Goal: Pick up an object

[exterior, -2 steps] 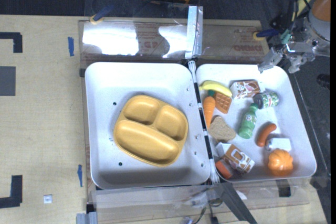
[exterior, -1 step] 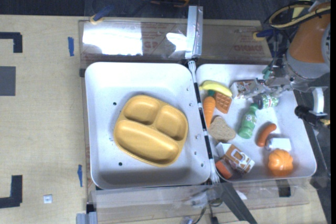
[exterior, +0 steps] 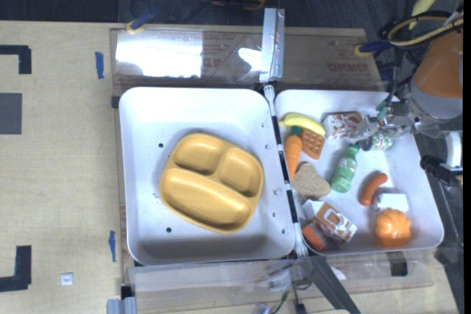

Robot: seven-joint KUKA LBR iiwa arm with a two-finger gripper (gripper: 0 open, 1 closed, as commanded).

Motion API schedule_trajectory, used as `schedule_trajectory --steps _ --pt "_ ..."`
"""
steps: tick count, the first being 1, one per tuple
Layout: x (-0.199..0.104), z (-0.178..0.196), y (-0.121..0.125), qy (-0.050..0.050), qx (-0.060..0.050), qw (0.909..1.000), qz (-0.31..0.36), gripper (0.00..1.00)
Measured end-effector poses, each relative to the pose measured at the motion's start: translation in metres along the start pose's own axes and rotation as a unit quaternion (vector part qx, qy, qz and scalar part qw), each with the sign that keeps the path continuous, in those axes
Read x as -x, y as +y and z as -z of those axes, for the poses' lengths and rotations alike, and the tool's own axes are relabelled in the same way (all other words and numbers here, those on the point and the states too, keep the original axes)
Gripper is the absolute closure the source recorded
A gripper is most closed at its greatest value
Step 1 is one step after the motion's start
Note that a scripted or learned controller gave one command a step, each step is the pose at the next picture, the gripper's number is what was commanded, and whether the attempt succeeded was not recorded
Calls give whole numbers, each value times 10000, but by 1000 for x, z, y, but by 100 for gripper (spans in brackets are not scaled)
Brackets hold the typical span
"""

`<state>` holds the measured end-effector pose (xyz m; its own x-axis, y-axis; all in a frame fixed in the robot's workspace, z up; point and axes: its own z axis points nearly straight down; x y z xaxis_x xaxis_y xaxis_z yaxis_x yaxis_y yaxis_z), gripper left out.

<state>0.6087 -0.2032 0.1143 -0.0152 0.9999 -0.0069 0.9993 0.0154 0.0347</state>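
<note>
- Surface (exterior: 51, 158): pale wood, with black corner marks and blue tape bits left of the tray.
- Left bin (exterior: 140, 121): white; it holds the tray.
- Right bin (exterior: 427, 191): white, to the right of the tray, touching the left bin along a centre seam; it holds the small items.
- Cardboard (exterior: 324, 55): behind both bins, beyond the tray; red print on it too faint to read.
- Tray (exterior: 212, 180): yellow, three compartments, lying at a slant in the left bin.
- Arm (exterior: 441, 73): grey with orange band, far right of the tray.
- End effector (exterior: 384, 130): over the right bin's back part, right of the tray; cannot tell whether its fingers are apart or together.
- Packet (exterior: 342, 123): patterned, just left of the end effector; print unreadable.
- Pumpkin (exterior: 393, 226): orange, front right corner.
- Carrot (exterior: 293, 153): nearest the tray, by the seam.
- Banana (exterior: 303, 122): behind the carrot.
- Bread (exterior: 310, 182): brown slice, front of the carrot.
- Bottle (exterior: 344, 168): green, right of the bread.
- Sausage (exterior: 372, 187): red-orange, right of the bottle.
- Carton (exterior: 335, 223): small box, front of the bread; label unreadable.
</note>
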Motion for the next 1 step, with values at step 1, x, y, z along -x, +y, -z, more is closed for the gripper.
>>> schedule_trajectory --steps 1 --pt "-58 -26 -60 67 -157 9869 1605 0"
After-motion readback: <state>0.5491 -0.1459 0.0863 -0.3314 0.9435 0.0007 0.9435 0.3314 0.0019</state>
